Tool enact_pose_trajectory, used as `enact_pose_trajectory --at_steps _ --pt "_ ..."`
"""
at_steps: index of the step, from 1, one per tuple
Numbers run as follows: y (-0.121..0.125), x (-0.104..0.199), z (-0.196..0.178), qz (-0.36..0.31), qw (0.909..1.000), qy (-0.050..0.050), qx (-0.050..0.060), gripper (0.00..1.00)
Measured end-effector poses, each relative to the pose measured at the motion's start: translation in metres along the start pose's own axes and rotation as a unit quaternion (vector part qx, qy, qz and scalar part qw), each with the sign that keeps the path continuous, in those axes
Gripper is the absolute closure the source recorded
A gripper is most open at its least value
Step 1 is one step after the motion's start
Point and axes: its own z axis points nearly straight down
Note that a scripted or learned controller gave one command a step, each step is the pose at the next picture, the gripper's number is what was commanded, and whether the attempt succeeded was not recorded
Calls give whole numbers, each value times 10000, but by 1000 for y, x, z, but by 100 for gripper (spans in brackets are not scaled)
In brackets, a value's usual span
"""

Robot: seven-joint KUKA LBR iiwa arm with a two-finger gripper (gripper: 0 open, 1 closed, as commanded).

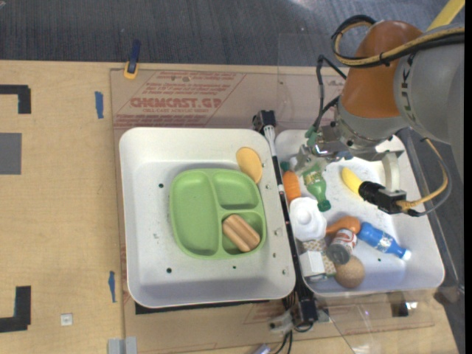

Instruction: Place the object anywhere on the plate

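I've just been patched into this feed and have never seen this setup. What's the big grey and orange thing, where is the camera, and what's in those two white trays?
One camera looks down at a slant. The grey and orange shape is a robot arm reaching in from the right; its gripper hangs over the right bin, among a clutter of toy foods and bottles. The left bin holds a green divided plate with a bread roll in one compartment, and a yellow-orange piece beside the plate. Whether anything is gripped can't be told.
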Motion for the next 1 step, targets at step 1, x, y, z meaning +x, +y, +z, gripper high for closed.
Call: enact_pose_trajectory --at_steps 1 --pt "6 23 -26 -1769 9842 -20 -31 100"
